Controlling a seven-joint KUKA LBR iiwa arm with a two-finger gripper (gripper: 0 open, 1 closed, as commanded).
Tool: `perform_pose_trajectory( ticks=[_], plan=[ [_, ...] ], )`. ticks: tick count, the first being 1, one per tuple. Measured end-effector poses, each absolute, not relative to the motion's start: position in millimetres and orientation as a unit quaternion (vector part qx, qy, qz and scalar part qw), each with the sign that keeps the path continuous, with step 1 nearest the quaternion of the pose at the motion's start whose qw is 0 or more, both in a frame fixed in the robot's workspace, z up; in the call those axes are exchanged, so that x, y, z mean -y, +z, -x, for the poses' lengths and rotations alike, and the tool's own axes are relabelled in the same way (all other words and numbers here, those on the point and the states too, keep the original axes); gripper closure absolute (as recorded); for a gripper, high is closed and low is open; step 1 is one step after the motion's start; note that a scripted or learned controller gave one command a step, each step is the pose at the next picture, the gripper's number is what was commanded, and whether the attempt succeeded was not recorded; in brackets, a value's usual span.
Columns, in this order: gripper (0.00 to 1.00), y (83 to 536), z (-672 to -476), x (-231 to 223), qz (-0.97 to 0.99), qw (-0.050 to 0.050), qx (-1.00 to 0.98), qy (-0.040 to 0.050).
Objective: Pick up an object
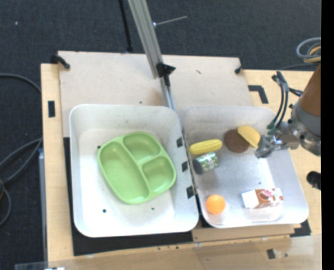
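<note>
The right bin (279,176) holds a yellow corn-like piece (205,146), a small green-labelled can (206,162), a brown round piece (236,141) with a yellow wedge (249,134) leaning on it, an orange ball (216,205) and a red-and-white packet (262,198). My gripper (266,148) hangs over the bin's right part, just right of the yellow wedge and brown piece. Nothing shows between its fingers. The arm's orange band (312,94) sits at the right edge.
The left bin (88,207) holds a green divided plate (136,166). A slanted metal pole (147,30) rises from the back between the bins. Black cables run along the arm at the right.
</note>
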State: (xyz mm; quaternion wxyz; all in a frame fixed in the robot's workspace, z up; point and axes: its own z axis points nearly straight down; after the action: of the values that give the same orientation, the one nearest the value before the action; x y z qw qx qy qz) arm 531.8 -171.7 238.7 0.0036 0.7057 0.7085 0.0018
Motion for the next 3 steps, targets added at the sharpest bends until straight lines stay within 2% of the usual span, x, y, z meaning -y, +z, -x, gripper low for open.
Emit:
perform_pose_trajectory(
  ticks=[1, 2, 3],
  plan=[
    [1.0, 293.1, -533.5, 173.1, -0.706, 0.004, -0.709, 0.0018],
    [1.0, 292.1, -564.8, 123.3, -0.705, 0.001, -0.71, 0.0009],
    [1.0, 287.5, -586.8, 88.4, -0.706, 0.001, -0.708, 0.0002]
  ],
)
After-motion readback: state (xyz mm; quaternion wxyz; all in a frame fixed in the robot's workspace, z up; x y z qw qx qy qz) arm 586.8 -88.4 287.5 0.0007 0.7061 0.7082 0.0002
